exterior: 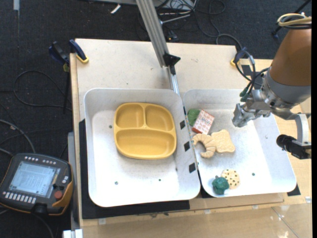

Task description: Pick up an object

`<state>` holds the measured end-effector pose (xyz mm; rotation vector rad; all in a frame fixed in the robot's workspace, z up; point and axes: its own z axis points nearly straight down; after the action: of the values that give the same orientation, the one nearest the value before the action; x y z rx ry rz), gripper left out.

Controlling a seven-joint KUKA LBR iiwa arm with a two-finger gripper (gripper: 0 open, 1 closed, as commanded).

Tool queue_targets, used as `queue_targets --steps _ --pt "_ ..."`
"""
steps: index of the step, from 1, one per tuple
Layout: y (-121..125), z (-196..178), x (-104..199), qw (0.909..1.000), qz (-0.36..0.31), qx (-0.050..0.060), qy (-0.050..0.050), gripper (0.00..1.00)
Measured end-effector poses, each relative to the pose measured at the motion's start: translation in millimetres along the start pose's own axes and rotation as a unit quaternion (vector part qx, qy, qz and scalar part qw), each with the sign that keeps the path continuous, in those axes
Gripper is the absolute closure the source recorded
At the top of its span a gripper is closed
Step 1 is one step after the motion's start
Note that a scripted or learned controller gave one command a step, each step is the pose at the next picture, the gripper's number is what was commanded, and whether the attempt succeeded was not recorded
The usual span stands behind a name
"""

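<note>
- Pendant (34, 182) first: you see the teach pendant lying on the dark floor at the far left, off the counter (124, 63), screen up.
- Left bin (99, 182) carries a yellow divided plate (145, 130), three compartments, lying flat near the bin's middle.
- Between the bins a grey metal rail (153, 24) slants down from the top and ends at the seam where the two bins meet.
- Right bin (277, 167) holds the pickable things: a small red and white packet (203, 122) with a green piece (192, 116) just beside it on its left, a croissant (205, 145) touching a tan cracker-like piece (224, 141), and nearer you a green broccoli-like toy (220, 184) touching a spotted cookie (231, 178).
- Gripper (239, 118) hangs over the right bin's upper part, right of the packet and above the cracker, apart from both; you cannot tell from this view whether it is apart or together, and nothing shows in it.
</note>
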<state>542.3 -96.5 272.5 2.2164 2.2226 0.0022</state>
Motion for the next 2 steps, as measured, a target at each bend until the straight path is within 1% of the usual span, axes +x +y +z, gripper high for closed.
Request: queue_targets --steps 1,2 --pt "12.7 0.5 52.9 1.0000 -0.003 0.001 0.001 1.00" --pt "27.4 11.0 106.2 1.0000 -0.002 0.001 0.001 1.00"
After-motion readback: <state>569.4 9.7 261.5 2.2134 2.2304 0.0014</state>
